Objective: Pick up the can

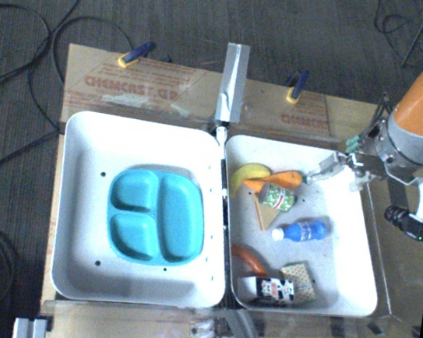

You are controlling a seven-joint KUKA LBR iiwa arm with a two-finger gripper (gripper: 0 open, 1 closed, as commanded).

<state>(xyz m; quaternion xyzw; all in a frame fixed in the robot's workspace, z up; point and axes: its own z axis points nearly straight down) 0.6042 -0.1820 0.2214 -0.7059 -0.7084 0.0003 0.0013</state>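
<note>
step: reach for can, lower right bin | my claw upper right, grip state unclear, nothing visibly held | descend straight, clear of bottle

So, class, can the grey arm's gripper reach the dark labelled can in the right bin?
Probably yes: the dark labelled can lies uncovered, though the checkered pad and white bin wall crowd it.
</note>
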